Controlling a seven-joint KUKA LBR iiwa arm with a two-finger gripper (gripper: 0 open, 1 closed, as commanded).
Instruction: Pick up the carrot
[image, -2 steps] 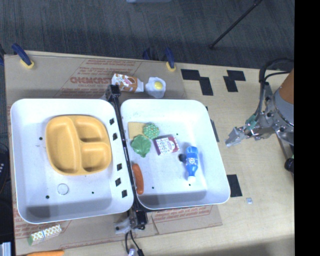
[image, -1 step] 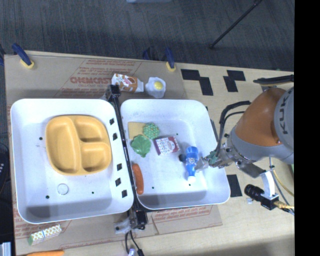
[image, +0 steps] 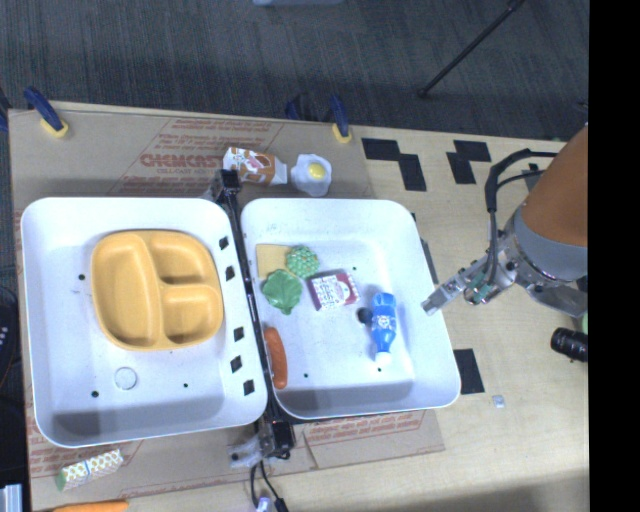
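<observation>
The slim orange carrot (image: 277, 356) lies lengthwise against the right white bin's (image: 425, 262) left wall, below green leafy toys (image: 283, 290), while my end effector (image: 452, 291) hovers released outside.

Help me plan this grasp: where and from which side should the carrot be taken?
Grip the slim orange carrot at mid-length, from above. It lies flat along the right white bin's left wall, so closing across its narrow width looks best, though that wall crowds one finger.
</observation>
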